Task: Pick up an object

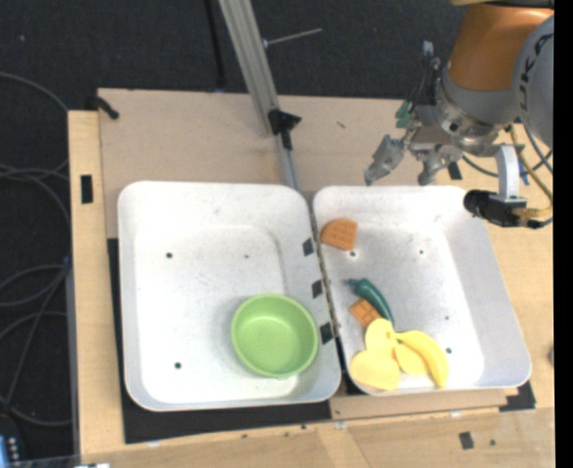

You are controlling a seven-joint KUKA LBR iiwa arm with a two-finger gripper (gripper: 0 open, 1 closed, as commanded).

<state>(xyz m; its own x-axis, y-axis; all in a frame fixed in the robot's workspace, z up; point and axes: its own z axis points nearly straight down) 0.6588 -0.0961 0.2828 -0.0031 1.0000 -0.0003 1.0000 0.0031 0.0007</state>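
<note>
We see the arm (pixel 496 37) cut off at the upper right of the frame, so its base is hidden. The end effector (pixel 408 169) hangs above the top edge of the right bin (pixel 481 261); 2 fingers (pixel 379 164) stand apart, nothing between them. In the right bin: an orange piece (pixel 339 233) near the upper left corner, a dark green object (pixel 372 296) approx. in the middle left, a small orange-brown piece (pixel 363 312) touching it, shape hard to make out. Yellow objects (pixel 403 357) lie at the lower edge, overlapping, so we cannot tell how many. The left bin (pixel 170 232) holds a green bowl (pixel 274 334) at lower right. The surface (pixel 170 135) is light brown; the floor around is dark, w/ cables (pixel 14 261) at left. A metal rail (pixel 252 57) leans in from the top.
</note>
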